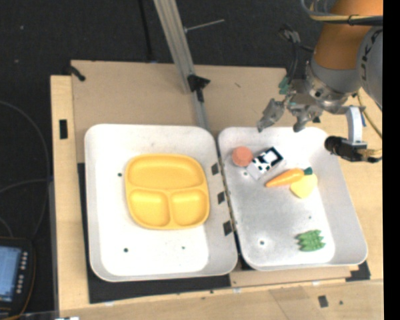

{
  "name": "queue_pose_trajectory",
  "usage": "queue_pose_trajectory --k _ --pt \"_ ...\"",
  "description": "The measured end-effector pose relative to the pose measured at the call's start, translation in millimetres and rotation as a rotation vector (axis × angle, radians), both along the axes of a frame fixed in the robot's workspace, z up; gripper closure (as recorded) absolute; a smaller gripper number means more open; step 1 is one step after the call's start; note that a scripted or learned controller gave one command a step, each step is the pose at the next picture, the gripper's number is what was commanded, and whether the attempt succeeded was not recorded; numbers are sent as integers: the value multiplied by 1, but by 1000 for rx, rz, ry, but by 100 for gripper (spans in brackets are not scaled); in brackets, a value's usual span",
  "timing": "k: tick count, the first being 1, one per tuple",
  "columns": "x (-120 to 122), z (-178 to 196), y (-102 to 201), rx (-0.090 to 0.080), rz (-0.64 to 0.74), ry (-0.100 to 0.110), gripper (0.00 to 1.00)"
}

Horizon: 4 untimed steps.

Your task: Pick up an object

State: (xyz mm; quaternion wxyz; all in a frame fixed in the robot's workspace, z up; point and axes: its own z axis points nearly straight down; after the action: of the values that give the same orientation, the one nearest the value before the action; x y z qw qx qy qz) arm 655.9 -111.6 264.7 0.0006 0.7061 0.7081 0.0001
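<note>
The grey 2-finger tool (281, 121) hangs spread open and holding nothing above the right white bin's (333, 242) far rim — likely staging a descent toward the small round orange-pink ball (241, 156) just below.

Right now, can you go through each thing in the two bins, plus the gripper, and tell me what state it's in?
gripper: open, holding nothing, above the right bin's far edge.
yellow tray: lying flat in the left bin.
pink ball: loose in the right bin.
black and white toy: lying beside the pink ball.
carrot: lying on its side, against the yellow piece.
green piece: lying apart, near the front.
</note>
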Motion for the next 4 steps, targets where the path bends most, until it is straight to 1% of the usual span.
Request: queue_pose_trajectory --k 1,2,3,4 --pt "0 0 0 -1 0 0 0" --pt "-1 -42 -2 -2 -3 5 0" --pt "-7 -104 -3 -1 -4 7 0" --pt "-3 -137 -5 -4 -5 -11 0"
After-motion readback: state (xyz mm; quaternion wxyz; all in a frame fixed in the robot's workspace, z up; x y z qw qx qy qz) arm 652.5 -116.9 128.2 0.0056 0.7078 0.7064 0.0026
